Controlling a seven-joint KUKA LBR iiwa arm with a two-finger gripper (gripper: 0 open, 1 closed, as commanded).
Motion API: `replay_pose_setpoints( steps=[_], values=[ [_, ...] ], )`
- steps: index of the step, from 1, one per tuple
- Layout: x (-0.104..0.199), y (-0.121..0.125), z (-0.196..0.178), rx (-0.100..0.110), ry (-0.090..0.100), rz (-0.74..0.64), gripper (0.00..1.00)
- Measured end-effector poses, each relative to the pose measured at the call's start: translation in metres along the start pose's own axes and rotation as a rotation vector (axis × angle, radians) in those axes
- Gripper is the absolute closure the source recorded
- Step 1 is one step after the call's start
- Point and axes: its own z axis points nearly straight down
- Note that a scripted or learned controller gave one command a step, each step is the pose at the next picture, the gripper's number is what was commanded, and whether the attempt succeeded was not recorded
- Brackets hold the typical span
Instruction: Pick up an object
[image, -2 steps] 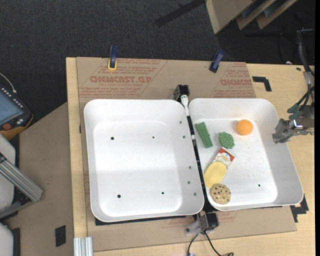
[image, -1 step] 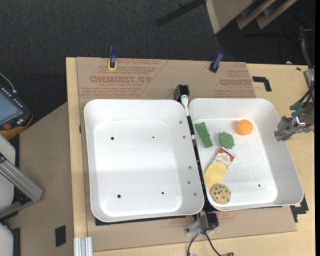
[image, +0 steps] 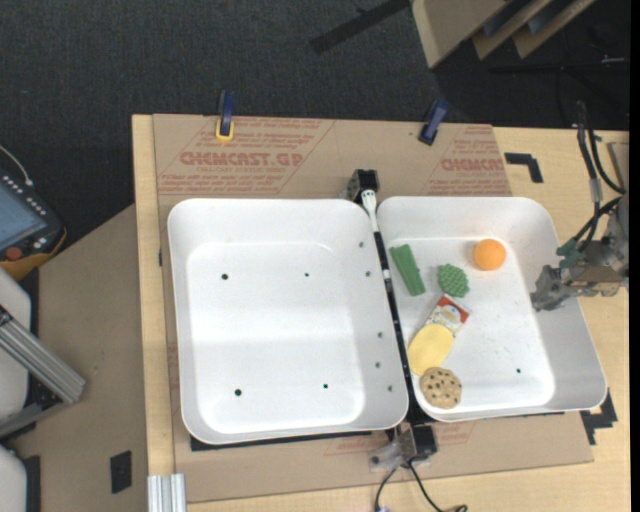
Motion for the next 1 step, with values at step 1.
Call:
replay_pose_setpoints(
  steps=[1],
  values=[
    [0.0001, 0.0014, -0.0142, -0.01, -0.004, -0.002, 1.0]
  ],
)
